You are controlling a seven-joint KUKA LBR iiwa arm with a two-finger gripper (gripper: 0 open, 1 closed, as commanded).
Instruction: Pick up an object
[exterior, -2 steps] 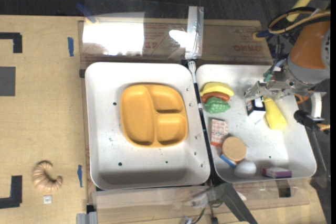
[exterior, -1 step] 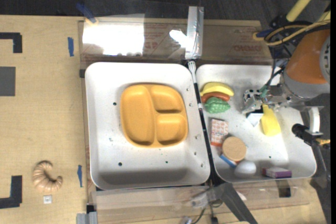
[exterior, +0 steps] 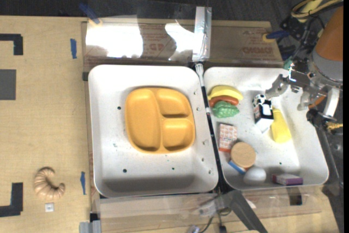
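Two white bins: left [exterior: 103, 117] holds a yellow tray [exterior: 160, 119], right [exterior: 313, 155] toys.

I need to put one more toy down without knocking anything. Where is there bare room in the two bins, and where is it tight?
The left bin has bare white floor all round the yellow divided plate, widest along its near edge. The right bin is crowded: toy burger, red packet, wooden disc and yellow piece. Its freest patch lies beside the purple block.

Bright light from above makes a big white glare on the clear plastic sheet [exterior: 142, 35] — the picture is a bit soft, with faint shadows.
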